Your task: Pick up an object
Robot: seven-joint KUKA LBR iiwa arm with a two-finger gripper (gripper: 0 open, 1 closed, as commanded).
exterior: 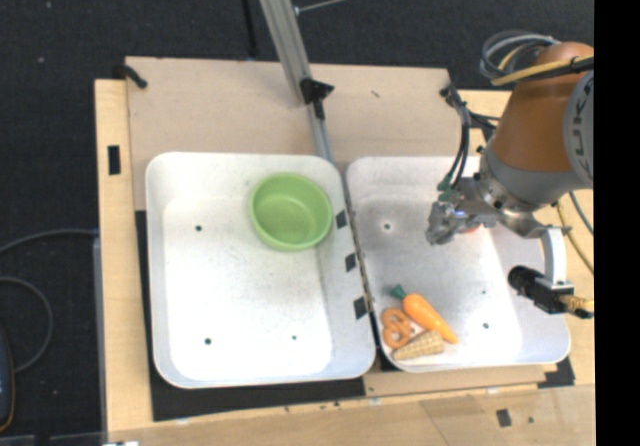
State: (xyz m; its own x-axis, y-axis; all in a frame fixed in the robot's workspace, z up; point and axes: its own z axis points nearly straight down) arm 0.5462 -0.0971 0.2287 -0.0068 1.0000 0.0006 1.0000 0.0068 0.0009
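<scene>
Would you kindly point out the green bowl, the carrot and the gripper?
green bowl (291,212), camera view, inner floor.
carrot (428,316), camera view, middle of orange body.
gripper (441,231), camera view, finger end.

Green bowl (291,212): round, upright, open side up, resting in the upper right part of the left bin (180,264). Orange carrot (430,317) with green top: lying diagonally in the right bin (520,334), near its lower left corner. Pretzel (397,327) and waffle cone (421,345): touching the carrot, at the bin's lower rim.
</scene>
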